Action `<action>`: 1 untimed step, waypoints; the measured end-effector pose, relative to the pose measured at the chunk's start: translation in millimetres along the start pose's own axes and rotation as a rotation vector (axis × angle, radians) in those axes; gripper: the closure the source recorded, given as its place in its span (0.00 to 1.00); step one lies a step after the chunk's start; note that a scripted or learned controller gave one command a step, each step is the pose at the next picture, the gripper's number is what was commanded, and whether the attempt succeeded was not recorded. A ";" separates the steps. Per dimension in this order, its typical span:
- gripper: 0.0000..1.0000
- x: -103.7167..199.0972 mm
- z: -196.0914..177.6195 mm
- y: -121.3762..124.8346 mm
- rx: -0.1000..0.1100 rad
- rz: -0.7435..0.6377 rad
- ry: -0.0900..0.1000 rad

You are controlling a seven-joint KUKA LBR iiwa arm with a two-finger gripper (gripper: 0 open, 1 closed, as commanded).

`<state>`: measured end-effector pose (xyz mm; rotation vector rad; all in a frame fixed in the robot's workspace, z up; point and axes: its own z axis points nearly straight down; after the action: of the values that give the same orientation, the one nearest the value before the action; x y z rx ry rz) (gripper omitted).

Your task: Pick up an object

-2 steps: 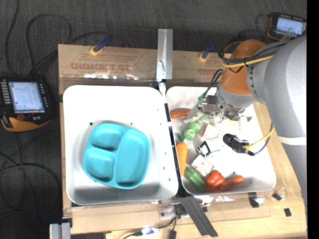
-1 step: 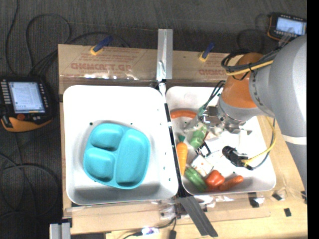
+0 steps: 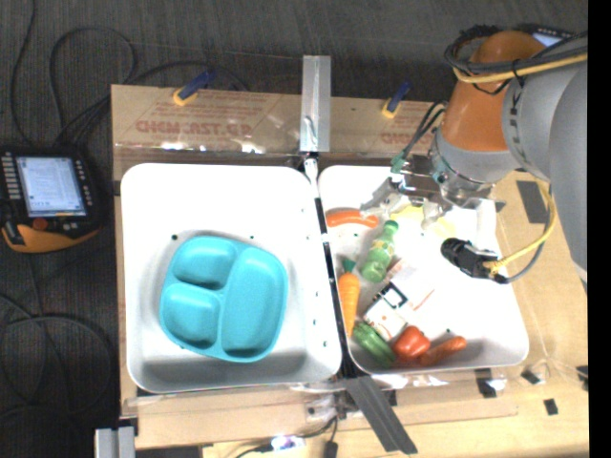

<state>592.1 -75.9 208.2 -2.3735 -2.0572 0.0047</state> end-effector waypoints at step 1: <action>0.00 -15.2 114.9 29.3 -0.002 -0.225 0.001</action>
<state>618.6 -95.3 93.3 -2.1272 -2.3112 0.0012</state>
